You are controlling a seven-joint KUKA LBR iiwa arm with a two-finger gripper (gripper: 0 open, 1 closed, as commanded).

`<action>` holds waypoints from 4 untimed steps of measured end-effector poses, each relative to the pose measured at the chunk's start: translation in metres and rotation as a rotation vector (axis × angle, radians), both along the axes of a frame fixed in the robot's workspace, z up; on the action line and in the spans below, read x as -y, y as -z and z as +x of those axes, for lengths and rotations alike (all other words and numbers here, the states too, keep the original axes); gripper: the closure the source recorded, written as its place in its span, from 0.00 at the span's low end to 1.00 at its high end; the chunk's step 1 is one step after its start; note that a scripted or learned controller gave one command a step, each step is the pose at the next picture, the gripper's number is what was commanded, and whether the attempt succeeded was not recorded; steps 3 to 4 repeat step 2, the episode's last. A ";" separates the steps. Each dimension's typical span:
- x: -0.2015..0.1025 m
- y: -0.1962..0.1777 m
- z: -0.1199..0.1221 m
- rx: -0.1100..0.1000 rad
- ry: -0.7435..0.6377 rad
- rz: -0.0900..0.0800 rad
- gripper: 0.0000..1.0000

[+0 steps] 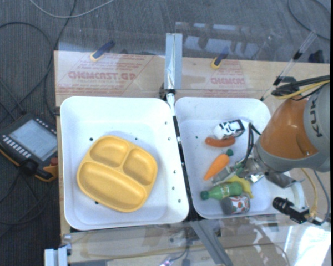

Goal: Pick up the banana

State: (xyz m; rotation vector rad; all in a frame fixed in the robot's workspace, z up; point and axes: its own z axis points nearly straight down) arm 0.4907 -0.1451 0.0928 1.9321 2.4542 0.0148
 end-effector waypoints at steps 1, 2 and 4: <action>0.000 -0.009 0.001 0.004 0.001 0.002 1.00; -0.078 -0.090 0.051 -0.022 0.092 0.005 1.00; -0.078 -0.090 0.051 -0.022 0.092 0.005 1.00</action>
